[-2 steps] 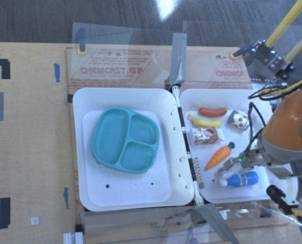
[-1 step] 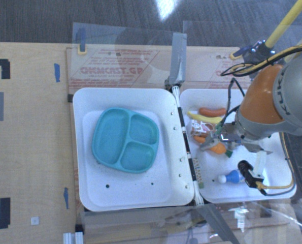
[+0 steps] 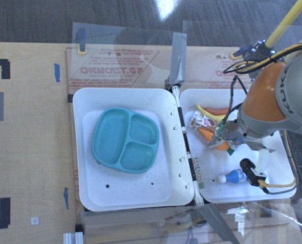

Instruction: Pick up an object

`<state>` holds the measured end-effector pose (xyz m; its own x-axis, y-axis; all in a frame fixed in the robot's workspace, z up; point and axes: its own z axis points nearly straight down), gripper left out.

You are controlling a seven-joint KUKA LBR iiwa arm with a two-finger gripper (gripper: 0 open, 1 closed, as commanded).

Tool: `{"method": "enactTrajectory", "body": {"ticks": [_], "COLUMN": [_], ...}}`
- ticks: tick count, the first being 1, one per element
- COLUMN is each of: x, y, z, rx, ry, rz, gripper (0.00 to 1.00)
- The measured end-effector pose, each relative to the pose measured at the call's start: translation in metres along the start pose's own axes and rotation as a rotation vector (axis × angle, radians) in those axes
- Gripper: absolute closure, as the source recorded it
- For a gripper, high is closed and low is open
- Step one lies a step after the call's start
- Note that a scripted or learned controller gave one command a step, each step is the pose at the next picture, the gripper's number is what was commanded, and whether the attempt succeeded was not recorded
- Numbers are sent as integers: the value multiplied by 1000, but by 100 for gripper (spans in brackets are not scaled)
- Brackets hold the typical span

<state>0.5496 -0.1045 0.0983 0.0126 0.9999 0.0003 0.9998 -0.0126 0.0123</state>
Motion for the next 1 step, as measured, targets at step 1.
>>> {"method": "enactTrajectory", "body": {"ticks": [1], "x": [37], "y": [65], "z": [-137], "rx": [12], "ry": [-2], "rz": [36], "gripper": [100]}}
